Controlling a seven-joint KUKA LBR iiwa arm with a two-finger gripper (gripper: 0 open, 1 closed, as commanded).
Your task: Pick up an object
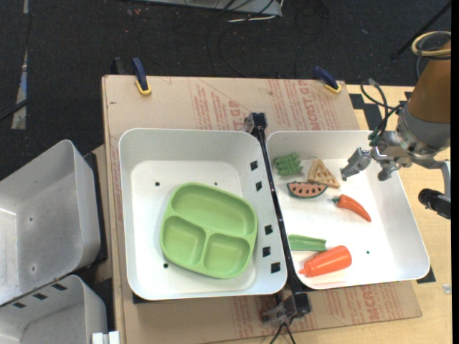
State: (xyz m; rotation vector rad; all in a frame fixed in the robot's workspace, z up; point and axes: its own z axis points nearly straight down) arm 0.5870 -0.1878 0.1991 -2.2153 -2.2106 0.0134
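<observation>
Your tool (364, 165) hangs over the right white bin (401, 213); finger spread unreadable. Small orange plastic pepper (353, 206) lies nearest, reachable.

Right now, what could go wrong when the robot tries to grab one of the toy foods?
1. The watermelon slice, the pizza wedge and the green beans lie close together, so the gripper might bump one while reaching for another.
2. The green pepper lies right beside the big carrot, near the wall between the bins; a grab there could catch both or hit the wall.
3. The small orange chili is thin and could slip out.
</observation>
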